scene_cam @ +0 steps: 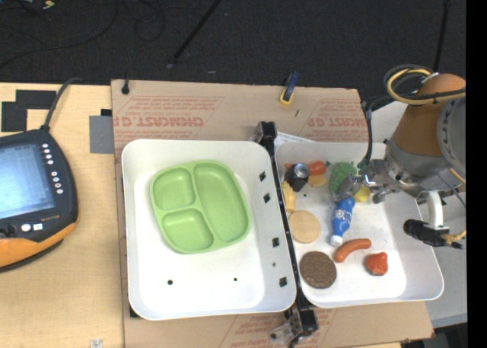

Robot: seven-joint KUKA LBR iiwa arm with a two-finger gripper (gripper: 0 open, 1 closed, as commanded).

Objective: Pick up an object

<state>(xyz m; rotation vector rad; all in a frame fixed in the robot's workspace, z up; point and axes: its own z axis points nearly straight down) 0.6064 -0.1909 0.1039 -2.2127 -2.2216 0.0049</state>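
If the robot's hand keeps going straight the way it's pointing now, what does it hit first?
The hand points left into the right bin. First in that line is probably the green broccoli-like toy, which sits right at its tip, with the blue bottle just below. Height above them is unclear from this slanted view.

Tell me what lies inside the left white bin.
Inside the left bin lies one green divided tray, its three compartments bare. What lies under the tray is covered.

The teach pendant (30,194) is cut off by the left frame edge; the gripper (364,183) hides part of a green object (342,174).
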